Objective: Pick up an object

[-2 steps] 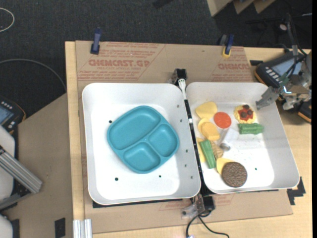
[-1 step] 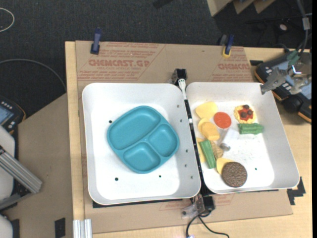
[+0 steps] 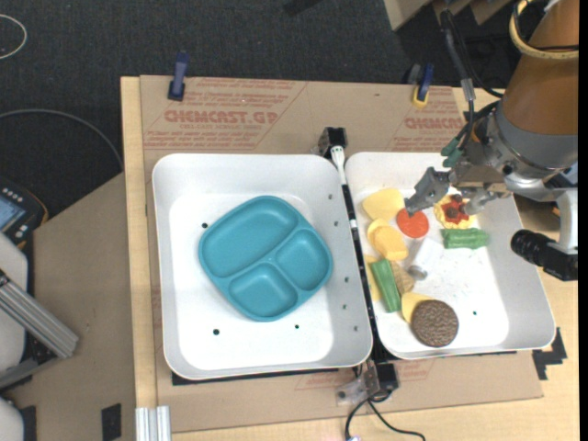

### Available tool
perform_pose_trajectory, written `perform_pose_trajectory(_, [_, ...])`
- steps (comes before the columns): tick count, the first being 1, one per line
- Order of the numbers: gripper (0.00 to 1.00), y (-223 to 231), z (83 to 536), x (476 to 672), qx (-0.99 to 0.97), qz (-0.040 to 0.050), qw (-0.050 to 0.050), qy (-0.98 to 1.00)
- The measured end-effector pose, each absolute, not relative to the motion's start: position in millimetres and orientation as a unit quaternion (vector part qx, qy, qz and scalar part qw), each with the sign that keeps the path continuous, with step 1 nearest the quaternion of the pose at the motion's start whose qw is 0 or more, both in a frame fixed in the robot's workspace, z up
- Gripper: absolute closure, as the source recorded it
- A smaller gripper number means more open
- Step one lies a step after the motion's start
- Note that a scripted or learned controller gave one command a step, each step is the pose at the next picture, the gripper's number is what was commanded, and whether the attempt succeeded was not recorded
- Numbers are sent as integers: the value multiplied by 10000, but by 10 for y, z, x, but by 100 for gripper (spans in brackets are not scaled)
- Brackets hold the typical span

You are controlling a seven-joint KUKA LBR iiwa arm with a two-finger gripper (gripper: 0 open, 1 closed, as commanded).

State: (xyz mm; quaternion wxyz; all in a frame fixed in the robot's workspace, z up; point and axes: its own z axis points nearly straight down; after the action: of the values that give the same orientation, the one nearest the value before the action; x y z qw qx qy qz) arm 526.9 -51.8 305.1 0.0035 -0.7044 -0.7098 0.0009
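The claw (image 3: 432,191) hangs in the right bin (image 3: 524,333), low over the red disc (image 3: 412,223); whether it is released or clenched cannot be told. The disc lies just below it, probably the target. Yellow pieces (image 3: 384,219), a green pod (image 3: 465,239) and a brown cookie (image 3: 433,322) crowd nearby, so a clean descent matters. The left bin (image 3: 175,274) holds a teal tray (image 3: 266,257).
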Motion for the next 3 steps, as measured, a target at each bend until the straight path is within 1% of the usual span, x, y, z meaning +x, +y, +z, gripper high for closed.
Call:
perform_pose_trajectory(1, [0, 17, 3561, 5157, -7053, -22, -17, -7089])
perform_pose_trajectory(2, [0, 159, 3713, 4779, -7061, -1, 8, -7081])
perform_pose_trajectory(3, [100, 154, 3809, 4801, -7063, -8, -7, -7079])
